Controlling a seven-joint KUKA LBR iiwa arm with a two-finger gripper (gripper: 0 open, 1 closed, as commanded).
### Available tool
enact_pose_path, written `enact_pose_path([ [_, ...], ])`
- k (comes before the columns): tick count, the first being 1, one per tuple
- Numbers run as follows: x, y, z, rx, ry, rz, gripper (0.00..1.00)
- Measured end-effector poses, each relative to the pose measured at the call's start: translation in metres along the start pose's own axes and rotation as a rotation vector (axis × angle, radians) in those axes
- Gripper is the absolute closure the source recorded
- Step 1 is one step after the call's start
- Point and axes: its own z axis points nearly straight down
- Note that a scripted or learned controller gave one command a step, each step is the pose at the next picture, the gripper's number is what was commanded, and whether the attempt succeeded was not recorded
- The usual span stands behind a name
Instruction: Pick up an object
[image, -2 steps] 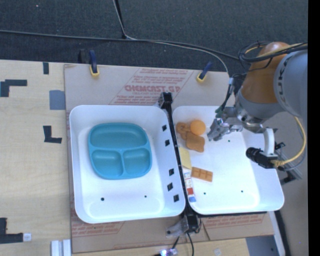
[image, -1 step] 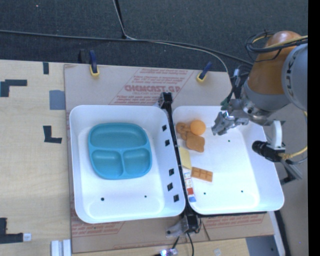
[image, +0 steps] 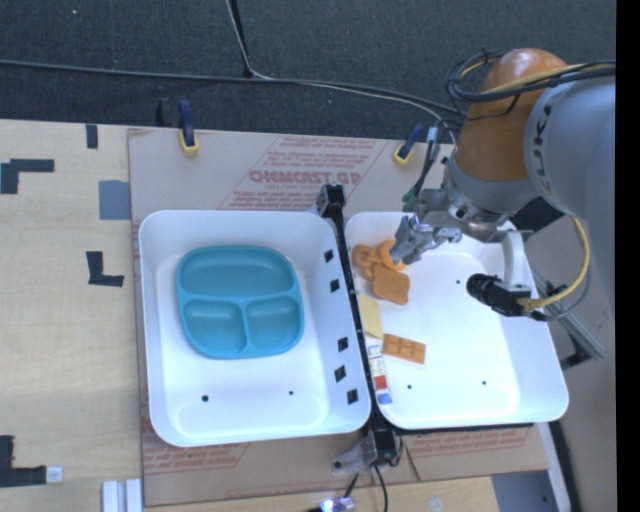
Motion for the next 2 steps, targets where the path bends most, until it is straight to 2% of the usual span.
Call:
enact_pose_path([
  [1,0.049,0.016,-0.006,0.0,0.0,0.0,1.0],
  [2,0.106,0.026,0.009,0.002,-0.001,0.001,1.0],
])
